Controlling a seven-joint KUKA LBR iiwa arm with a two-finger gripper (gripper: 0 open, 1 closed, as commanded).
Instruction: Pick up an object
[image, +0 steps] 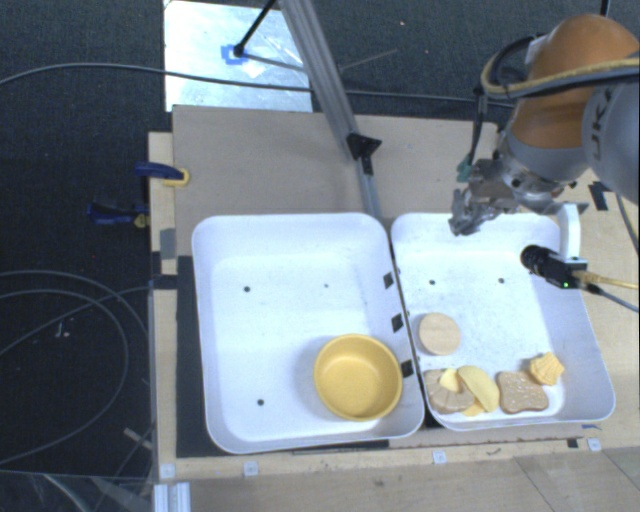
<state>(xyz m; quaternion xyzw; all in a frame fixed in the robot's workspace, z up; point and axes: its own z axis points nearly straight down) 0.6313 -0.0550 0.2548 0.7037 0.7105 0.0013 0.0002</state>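
Observation:
My gripper (466, 222) hangs over the far edge of the right bin (500, 290), well above its floor, with nothing seen between its fingers. Near the bin's front lie a round tan cracker (438, 334), a yellow banana-like piece (480, 386), a brown toast slice (521, 392), a small yellow chunk (546, 369) and a tan piece (450, 398) partly under the banana. A yellow bowl (357, 376) sits at the front right of the left bin (260, 300).
A grey pole (335, 95) slants across the bench behind the bins, ending at a black clamp (363, 148). Blue clamps (160, 173) grip the bench's left edge. Cables trail on the dark floor at left.

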